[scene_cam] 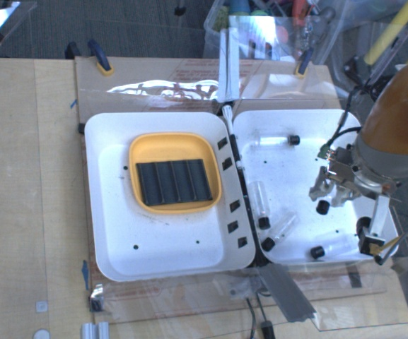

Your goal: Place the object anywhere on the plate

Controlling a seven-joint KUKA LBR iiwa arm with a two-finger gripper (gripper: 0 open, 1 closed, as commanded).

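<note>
bench (27,189): pale wood; carries both bins side by side
arm (394,119): grey with orange band; reaches in from the right edge and hangs over the right bin's right half
left bin (112,246): white, shallow; holds the plate; a few dark specks on its floor
right bin (288,168): white, shallow; holds the loose tubes; touches the left bin along the middle divider
plate (174,145): yellow, rounded square; sits in the upper middle of the left bin; a dark ribbed mat (173,181) lies inside it; nothing else seen on it
tubes: four clear tubes with black caps, all in the right bin; tube at top (274,141) lies flat near the far wall; tube by divider (259,202) lies lengthwise close to the middle; tube low centre (280,230) slanted; tube at front (334,248) near the front wall
gripper (338,189): low over the right bin, right of centre; fingers hard to make out against wrist hardware; can't tell how far open or if anything is between them; a black cap (322,207) shows just below it, could be a tube end, unsure
step: pick stage, by my read; no tube on the plate yet; grasp not confirmed
next move: secure one tube, lift clear of the bin wall, carry left across the divider, set it on the plate
thing vs tool: tube at front is nearest, just below-left of gripper; the others well to its left
</note>
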